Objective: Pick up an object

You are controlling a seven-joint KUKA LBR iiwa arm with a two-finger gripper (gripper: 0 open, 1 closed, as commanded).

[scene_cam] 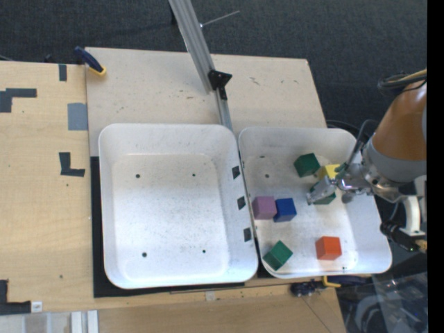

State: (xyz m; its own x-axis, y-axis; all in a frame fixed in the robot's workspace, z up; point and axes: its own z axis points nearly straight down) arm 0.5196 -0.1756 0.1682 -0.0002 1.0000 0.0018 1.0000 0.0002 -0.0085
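Note:
The right bin (361, 252) holds several blocks: a dark green one (306, 164) at the back, a purple one (263, 207) touching a blue one (285, 209) in the middle, a green one (278, 254) at the front and an orange-red one (328, 248) at the front right. My gripper (326, 191) hangs low at the bin's right side, just right of the dark green block. A yellow block (333, 171) and a bit of green (325, 196) show right at the gripper's tip, partly hidden by it.
The left bin (111, 186) lies beside the right one, their rims meeting at a row of black clips (241, 201). A slanted metal bar (196, 40) runs down from the top to the bins' back edge. The arm's grey and orange body (402, 137) overhangs the right rim.

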